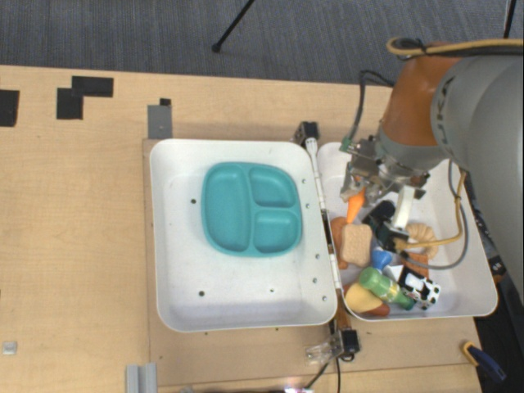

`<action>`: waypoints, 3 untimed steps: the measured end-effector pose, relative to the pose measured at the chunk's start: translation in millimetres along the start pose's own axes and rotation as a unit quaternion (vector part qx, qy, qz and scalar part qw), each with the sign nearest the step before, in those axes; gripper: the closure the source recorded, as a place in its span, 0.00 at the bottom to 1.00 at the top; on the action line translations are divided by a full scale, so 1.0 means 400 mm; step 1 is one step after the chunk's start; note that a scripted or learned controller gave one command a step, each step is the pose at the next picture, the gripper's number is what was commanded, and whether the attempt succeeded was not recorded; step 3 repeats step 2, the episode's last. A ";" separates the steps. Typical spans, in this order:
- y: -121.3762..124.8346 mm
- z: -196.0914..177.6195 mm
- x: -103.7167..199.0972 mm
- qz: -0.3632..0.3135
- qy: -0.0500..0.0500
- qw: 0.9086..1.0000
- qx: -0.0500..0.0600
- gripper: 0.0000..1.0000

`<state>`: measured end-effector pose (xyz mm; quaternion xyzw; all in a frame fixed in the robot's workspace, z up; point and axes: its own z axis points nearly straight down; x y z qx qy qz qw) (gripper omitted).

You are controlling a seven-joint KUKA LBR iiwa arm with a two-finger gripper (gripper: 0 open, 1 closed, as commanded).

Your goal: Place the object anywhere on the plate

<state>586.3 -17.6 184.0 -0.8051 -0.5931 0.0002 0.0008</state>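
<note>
Gripper (359, 191) over orange carrot toy (354, 210), right bin (471, 285); claw state cannot tell. Likely light, rigid, slippery: grasp across middle.

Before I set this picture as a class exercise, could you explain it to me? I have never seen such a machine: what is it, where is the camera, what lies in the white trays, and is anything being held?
The machine is a robot arm, grey with an orange band, ending in a pincer. One fixed camera looks down at a slant on a bench; the arm reaches in from the picture's right. Two shallow white bins sit side by side. The left bin holds a teal divided plate with nothing on it. The right bin holds a heap of small toys: an orange piece, a tan bread-like slice, a blue piece, a green one and a black-and-white one. The pincer hangs low over that heap, by the orange piece. Whether it grips anything I cannot tell.
</note>
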 end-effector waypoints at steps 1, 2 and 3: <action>0.013 0.001 0.169 0.017 0.001 1.000 0.001 1.00; 0.015 0.001 0.161 0.019 0.000 1.000 0.001 0.00; 0.015 0.001 0.161 0.019 0.000 1.000 0.001 0.00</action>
